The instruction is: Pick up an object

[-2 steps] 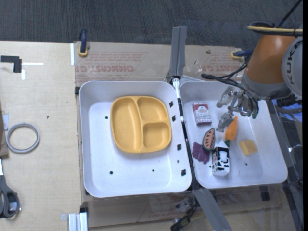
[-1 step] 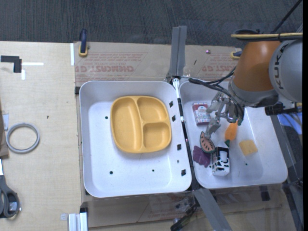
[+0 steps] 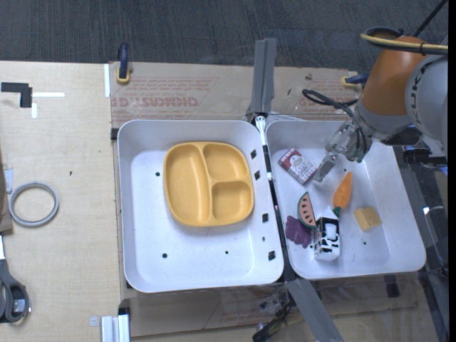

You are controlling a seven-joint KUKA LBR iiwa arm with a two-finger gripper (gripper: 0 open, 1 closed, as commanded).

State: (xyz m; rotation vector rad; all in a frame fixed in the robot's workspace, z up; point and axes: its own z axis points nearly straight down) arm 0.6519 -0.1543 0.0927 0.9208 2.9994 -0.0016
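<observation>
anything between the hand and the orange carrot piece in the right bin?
Nothing visible. The hand hangs over the right bin, and the carrot lies just beside and below it in the view, uncovered. The pink packet sits on the hand's other side.

A pale wooden bench (image 3: pixel 57 148) fills the left side — a roll of tape (image 3: pixel 32 204) and scissors (image 3: pixel 13 299) lie on it. Dark grey carpet (image 3: pixel 178 13) runs behind; brown cardboard (image 3: pixel 185 95) lies beneath the bins.
</observation>
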